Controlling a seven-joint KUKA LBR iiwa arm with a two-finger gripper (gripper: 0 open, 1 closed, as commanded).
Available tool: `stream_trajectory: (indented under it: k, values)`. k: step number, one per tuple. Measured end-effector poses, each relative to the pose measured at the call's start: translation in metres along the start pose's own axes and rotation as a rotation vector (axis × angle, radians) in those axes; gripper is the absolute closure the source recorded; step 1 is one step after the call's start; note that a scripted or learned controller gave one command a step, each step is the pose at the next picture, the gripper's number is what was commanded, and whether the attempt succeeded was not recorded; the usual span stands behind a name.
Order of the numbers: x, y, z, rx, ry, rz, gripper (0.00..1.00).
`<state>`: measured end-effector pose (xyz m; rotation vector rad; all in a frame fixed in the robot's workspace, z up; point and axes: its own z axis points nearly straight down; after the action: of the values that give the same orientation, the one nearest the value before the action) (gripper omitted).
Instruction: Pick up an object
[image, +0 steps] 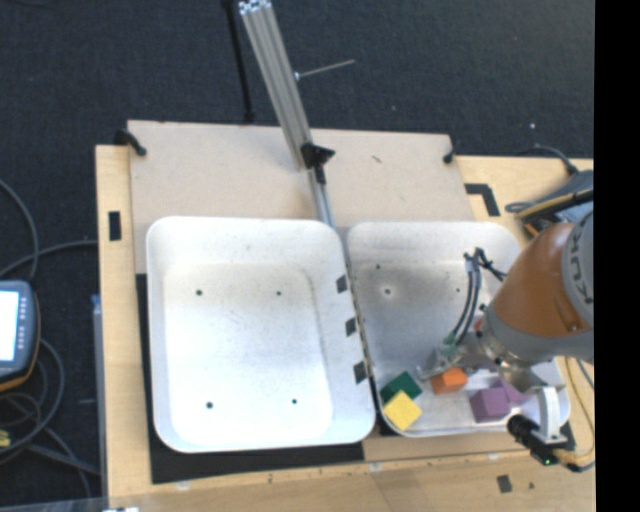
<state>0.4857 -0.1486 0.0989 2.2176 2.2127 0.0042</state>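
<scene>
Jaws' state cannot be told; the gripper (452, 368) is lowered at the small orange block (451, 380), lower right; closing is judged next.

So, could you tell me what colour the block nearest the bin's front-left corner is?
Yellow; the block shows best in the camera view.

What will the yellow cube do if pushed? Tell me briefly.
The small yellow cube has flat faces, so it would probably slide, not roll. It sits beside the green block and near the bin's wall, so it may jam there.
</scene>
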Motion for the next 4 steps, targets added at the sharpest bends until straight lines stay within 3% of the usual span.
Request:
stream_trajectory:
  k: [1,2,3,4]
  values:
    - [0.062,0.040,-0.064,0.000,0.005,-0.012,1.00]
    - [0.125,0.004,-0.100,0.006,0.008,-0.011,1.00]
    - [0.044,0.033,-0.019,0.014,0.000,0.004,1.00]
    - [0.104,0.097,-0.102,-0.004,0.005,-0.012,1.00]
